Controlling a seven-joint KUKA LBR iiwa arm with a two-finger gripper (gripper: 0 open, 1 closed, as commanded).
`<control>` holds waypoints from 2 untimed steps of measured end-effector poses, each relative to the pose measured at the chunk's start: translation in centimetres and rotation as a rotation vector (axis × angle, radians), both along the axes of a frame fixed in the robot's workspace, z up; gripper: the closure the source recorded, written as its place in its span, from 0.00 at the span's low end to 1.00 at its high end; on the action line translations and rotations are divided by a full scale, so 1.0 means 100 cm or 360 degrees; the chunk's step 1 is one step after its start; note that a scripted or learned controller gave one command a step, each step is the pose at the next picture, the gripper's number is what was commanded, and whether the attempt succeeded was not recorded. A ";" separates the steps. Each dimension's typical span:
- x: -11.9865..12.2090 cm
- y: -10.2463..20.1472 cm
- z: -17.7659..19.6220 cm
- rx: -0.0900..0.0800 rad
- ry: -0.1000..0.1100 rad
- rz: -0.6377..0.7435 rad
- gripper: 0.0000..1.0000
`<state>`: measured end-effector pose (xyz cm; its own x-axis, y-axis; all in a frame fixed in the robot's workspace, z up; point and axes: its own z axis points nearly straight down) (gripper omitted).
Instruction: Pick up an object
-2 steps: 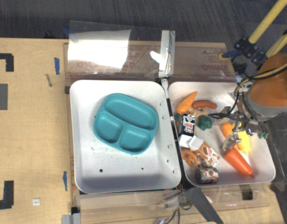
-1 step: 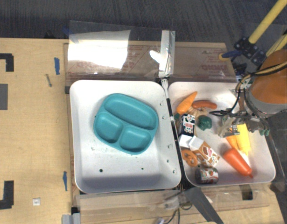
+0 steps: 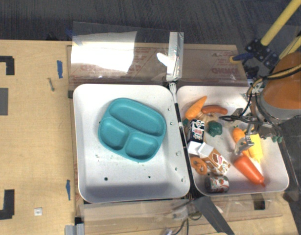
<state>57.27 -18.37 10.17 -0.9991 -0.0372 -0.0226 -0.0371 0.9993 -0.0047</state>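
The right bin (image 3: pixel 282 180) holds several toy foods. My gripper (image 3: pixel 247 141) hangs low over that bin's right part, under the grey wrist and orange band (image 3: pixel 287 84). It sits just above a yellow piece (image 3: pixel 257 150) and next to a small orange piece (image 3: pixel 237 133). A large orange carrot (image 3: pixel 249 169) lies just in front of it. Whether anything is held cannot be made out.
Further left in the right bin lie an orange wedge (image 3: pixel 196 107), a sausage (image 3: pixel 214 110), a dark green lump (image 3: pixel 215 128), a black-and-white carton (image 3: pixel 197 129), a patterned box (image 3: pixel 218 161) and a can (image 3: pixel 218 183). The left bin (image 3: pixel 91 175) holds a teal divided plate (image 3: pixel 133 129).
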 end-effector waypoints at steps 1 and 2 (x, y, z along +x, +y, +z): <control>-0.021 -0.006 -0.013 0.0008 0.0018 -0.0081 0.00; -0.017 -0.005 0.001 0.0003 -0.0001 -0.0077 1.00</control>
<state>55.60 -18.84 10.23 -0.9997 0.0114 -0.0231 0.0115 0.9999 -0.0031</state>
